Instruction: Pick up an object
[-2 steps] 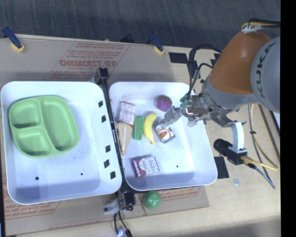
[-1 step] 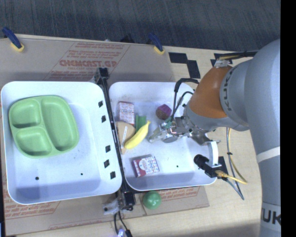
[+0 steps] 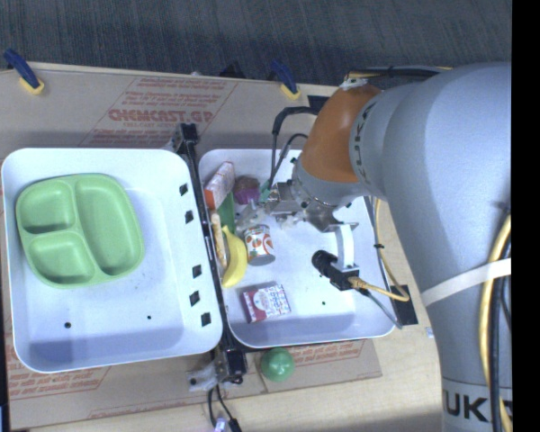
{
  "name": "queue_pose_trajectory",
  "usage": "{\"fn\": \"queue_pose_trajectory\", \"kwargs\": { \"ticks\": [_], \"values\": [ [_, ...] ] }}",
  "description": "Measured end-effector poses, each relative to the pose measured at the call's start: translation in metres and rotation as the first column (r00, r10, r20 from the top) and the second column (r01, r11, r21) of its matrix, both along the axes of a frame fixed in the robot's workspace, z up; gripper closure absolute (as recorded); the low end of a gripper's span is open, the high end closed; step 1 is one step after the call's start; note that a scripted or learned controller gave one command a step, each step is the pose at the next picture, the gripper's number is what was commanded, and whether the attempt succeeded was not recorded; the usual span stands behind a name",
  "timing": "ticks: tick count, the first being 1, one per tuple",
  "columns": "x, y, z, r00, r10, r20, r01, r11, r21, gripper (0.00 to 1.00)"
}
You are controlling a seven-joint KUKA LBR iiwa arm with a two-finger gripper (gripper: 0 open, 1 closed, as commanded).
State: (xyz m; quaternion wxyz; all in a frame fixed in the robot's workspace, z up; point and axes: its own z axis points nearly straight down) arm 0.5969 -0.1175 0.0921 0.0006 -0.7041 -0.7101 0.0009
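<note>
The right bin (image 3: 364,318) holds several small objects. A yellow banana (image 3: 235,259) lies along its left wall, with a small red and white can (image 3: 259,245) beside it. A purple round item (image 3: 246,188) and a red and white carton (image 3: 218,185) sit toward the back left. A flat red packet (image 3: 266,302) lies near the front. My gripper (image 3: 274,203) hangs low over the back left of this bin, just right of the purple item and above the can. The wrist hides much of it.
In the left bin (image 3: 99,331) sits a green divided tray (image 3: 76,227). A green ball (image 3: 275,364) rests on the cardboard in front of the right bin. A black cable part (image 3: 333,270) hangs from the arm over the right bin's middle.
</note>
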Motion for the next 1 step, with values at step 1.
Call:
{"fn": "queue_pose_trajectory", "kwargs": {
  "ticks": [1],
  "values": [
    [-0.0001, -0.0003, 0.01, 1.0, 0.002, -0.002, -0.002, 1.0, 0.0, 1.0]
  ]
}}
